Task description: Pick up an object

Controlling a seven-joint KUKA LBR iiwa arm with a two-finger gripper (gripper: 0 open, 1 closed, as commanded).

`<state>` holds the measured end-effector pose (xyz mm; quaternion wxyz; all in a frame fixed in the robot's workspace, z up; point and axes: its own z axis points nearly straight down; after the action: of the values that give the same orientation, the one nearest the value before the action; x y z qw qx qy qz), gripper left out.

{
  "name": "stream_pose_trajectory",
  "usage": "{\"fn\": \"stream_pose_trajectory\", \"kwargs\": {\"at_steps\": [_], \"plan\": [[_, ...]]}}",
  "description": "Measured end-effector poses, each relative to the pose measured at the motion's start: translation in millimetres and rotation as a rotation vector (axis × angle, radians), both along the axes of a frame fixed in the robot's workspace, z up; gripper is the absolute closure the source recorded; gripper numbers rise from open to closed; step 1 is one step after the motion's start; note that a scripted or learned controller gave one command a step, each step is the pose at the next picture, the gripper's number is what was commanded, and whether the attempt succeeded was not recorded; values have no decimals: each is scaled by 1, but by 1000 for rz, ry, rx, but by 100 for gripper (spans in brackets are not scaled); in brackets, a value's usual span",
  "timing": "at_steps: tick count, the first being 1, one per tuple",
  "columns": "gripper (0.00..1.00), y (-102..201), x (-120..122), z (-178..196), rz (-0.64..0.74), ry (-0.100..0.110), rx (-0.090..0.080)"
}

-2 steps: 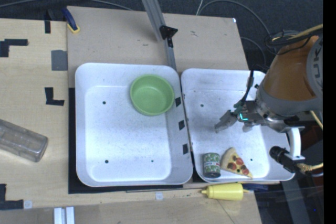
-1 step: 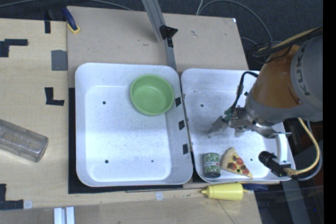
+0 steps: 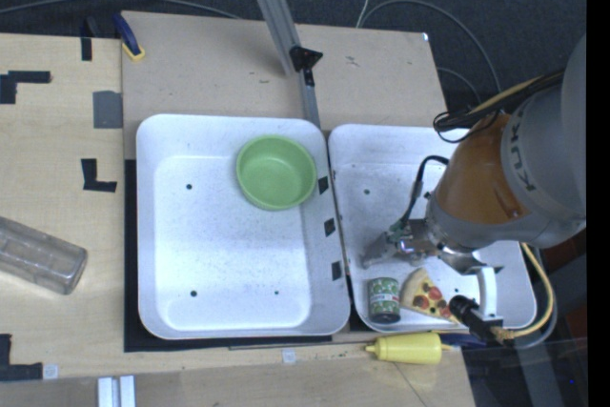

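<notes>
Risk of closing on nothing, chiefly. Found the gripper [image 3: 386, 248] low over the floor of the right bin [image 3: 376, 148], at centre right of the frame, with the arm [image 3: 496, 186] bulking over it from the right. Could not tell how far the claw stood open, nor make out anything held in it: too much grey metal and shadow there.

Judged the nearest candidates to be the green can [image 3: 384, 298] and the toy pizza slice [image 3: 426, 293], side by side against the bin's lower wall, just below the gripper in the picture. Took neither for gripped.

Expected several ways to fail from that position:
- Descending straight down, and meeting bare white floor between the gripper and the can.
- Clipping the can's rim on approach, tipping it or rolling it into the slice.
- Pinching the flat slice at its thin edge and losing it on the lift.
- Crowding the lower wall and the corner, with little room left to straddle either thing.
- Snagging the black cable [image 3: 419, 186] looped beside the wrist.

Counted the green bowl [image 3: 276, 172] in the left bin [image 3: 152, 205] well apart, and the yellow mustard bottle [image 3: 412, 348] outside on the bench below the right bin, so unlikely targets.
</notes>
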<state>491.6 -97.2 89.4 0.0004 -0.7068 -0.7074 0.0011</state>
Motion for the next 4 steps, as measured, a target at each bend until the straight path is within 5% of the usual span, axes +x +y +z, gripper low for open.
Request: {"fn": "stream_pose_trajectory", "kwargs": {"at_steps": [1,2,4], "plan": [[0,0,1,1,0,-3,2],[100,1,0,11,1,-2,3],[100,11,-6,119,1,-5,1]]}}
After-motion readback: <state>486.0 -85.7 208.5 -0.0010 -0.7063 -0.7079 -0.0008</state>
